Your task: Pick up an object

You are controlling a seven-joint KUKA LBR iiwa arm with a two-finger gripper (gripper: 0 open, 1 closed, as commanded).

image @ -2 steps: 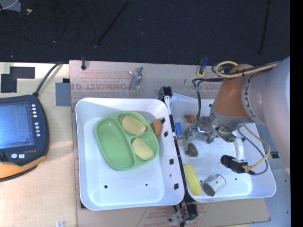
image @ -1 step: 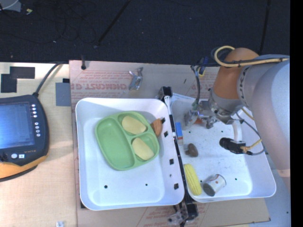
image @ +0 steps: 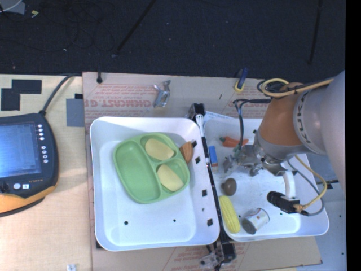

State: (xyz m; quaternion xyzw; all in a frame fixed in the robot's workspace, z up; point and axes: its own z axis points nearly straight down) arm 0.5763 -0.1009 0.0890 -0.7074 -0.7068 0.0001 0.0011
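Note:
The grey arm with its orange band reaches in from the right over the right bin. My gripper hangs low over that bin's upper middle, just below a small orange carrot-like piece. A brown rounded object lies slightly below and left of the gripper, apart from it. A yellow corn cob lies along the bin's left wall at the front. Beside the cob a silver can rests on its side. Nothing shows between the gripper's tips.
The left bin holds a green divided plate with two pale yellow pieces and an orange piece at its right edge. A blue item lies by the divider. A tablet sits far left.

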